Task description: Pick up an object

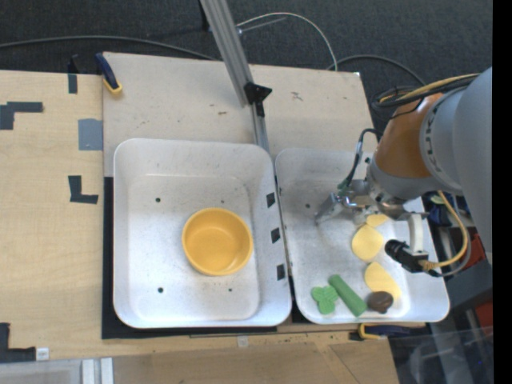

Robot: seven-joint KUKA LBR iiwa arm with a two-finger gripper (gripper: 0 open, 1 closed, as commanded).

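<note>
My gripper [330,207] hangs low over the middle of the right bin [304,174], above bare floor. Just to its lower right lies a pale yellow piece [368,243]. A second yellow piece [380,278] sits nearer the front, with a small brown object [381,301] beside it. A green toy [339,295] lies at the bin's front edge. In the left bin [144,174] a yellow bowl [217,241] stands upright. I see nothing held in the gripper.
The grey arm with its orange band [408,146] reaches in from the right, with cables [436,254] trailing over the right bin's edge. A slanted metal pole [232,42] stands behind the bins.
</note>
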